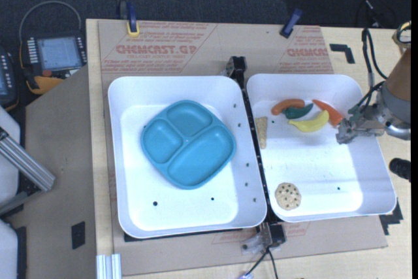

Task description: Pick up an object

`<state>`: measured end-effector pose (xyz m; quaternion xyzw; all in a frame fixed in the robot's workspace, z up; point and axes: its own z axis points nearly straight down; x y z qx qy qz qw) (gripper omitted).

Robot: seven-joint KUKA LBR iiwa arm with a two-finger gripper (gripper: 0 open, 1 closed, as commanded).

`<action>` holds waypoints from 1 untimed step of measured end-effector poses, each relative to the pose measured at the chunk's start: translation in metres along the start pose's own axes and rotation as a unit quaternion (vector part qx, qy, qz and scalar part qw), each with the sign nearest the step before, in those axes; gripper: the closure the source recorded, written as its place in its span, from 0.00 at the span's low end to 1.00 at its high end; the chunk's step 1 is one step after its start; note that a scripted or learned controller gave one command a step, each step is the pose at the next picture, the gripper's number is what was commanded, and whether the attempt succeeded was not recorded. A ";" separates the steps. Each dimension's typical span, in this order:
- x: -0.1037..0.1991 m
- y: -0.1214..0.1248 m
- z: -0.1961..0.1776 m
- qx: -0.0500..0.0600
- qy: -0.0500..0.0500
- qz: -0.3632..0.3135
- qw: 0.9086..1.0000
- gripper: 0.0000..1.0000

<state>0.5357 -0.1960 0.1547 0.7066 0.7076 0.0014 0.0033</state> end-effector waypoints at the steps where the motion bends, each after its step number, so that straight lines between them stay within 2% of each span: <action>1: -0.003 -0.002 -0.063 0.000 0.000 0.000 1.000 1.00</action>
